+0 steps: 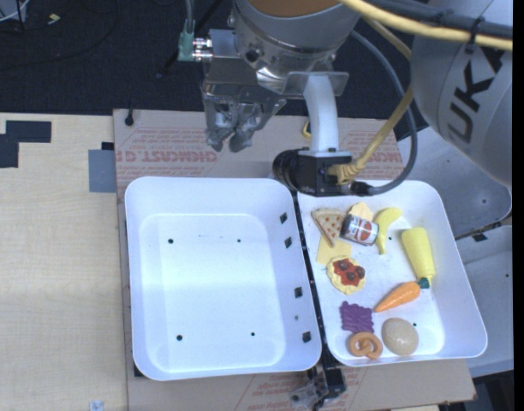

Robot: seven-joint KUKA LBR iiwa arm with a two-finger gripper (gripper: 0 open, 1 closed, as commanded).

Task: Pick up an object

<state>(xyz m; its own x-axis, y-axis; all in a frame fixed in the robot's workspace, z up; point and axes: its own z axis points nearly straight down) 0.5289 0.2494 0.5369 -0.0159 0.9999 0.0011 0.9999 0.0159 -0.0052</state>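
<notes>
Grey tool [230,137] hangs above left bin's [146,229] far rim, holding nothing.

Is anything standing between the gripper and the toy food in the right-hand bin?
Nothing visible blocks it. The gripper hangs above the bench behind the bins, and the orange plastic carrot and yellow plastic banana lie uncovered in the right white bin.

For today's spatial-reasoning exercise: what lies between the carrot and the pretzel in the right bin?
In the camera view, the tan egg sits between the carrot and the pretzel, beside the pretzel.
</notes>
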